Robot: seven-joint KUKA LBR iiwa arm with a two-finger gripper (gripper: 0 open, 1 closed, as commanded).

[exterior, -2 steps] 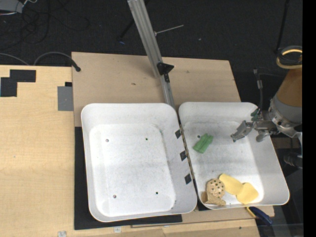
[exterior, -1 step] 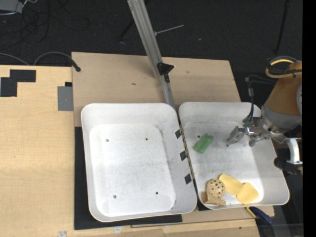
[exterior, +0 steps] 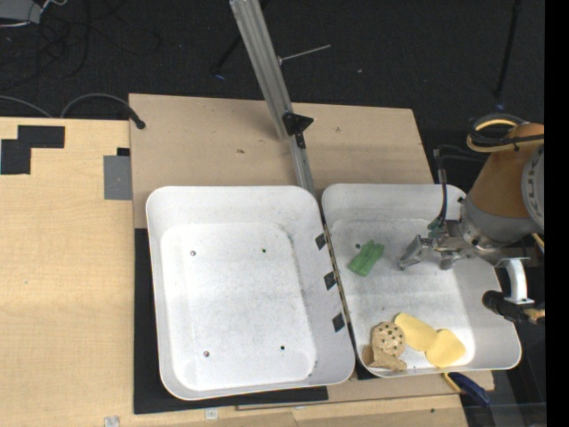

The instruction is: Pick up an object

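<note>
Grey two-finger hand sits low inside the right shallow white plastic bin, reached in from the right; whether it is released or clenched cannot be told. Small green block-shaped object lies on the bin floor just left of the hand, apart from it. Soft yellow object and tan perforated lump lie toward the bin's near edge, well below the hand.

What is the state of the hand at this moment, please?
Hand: over the right bin, beside the green block; nothing is seen in it, and open or closed cannot be told.
</note>
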